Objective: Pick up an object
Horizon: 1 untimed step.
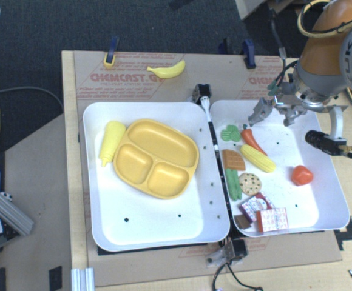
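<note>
Red "CHEMCAST" print on the brown board [133,77], repeated faintly at right

Arm [337,35] cut off at right (wrapper print perhaps unreadable).

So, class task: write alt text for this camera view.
A robot arm's open gripper hovers over the right bin, which holds toy foods, including a carrot, corn and tomato. The left bin holds a yellow divided tray.
</note>
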Available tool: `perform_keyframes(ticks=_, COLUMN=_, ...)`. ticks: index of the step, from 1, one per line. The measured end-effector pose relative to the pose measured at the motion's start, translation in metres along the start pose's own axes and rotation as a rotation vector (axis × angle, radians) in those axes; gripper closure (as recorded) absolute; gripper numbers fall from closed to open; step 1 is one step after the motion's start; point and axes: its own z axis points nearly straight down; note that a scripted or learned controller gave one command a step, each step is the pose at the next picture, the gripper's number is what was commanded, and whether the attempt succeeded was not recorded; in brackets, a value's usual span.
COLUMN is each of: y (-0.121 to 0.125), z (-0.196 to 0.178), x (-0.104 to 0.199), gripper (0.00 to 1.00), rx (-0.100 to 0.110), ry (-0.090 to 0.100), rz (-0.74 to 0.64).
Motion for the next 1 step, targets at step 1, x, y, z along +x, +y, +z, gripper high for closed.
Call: perform_keyframes(ticks=1, y=0.0032, z=-0.0082, x=0.0, gripper=0.0, rx=-0.014, ry=-0.002, rz=-0.002)
